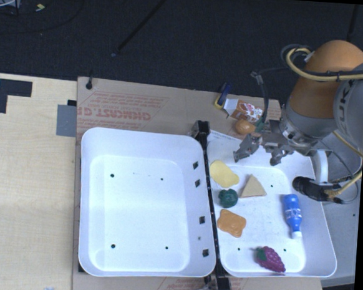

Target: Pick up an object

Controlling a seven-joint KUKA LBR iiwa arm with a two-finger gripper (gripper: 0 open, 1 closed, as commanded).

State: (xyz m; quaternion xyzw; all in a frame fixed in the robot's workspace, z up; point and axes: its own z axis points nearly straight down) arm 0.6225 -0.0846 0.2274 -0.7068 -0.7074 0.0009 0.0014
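Two white bins [147,146] sit on a cardboard sheet [131,109] with mirrored red print at twelve o'clock, while the gripper [262,151] hangs open and empty.

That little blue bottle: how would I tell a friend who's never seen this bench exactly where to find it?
Start at the right-hand shallow white bin, the one holding the toy foods. Along its right side lies the small blue plastic bottle, white cap pointing toward the bin's near edge. It is the lone blue item there; its neighbours are a tan wedge to its left and a purple grape bunch below.
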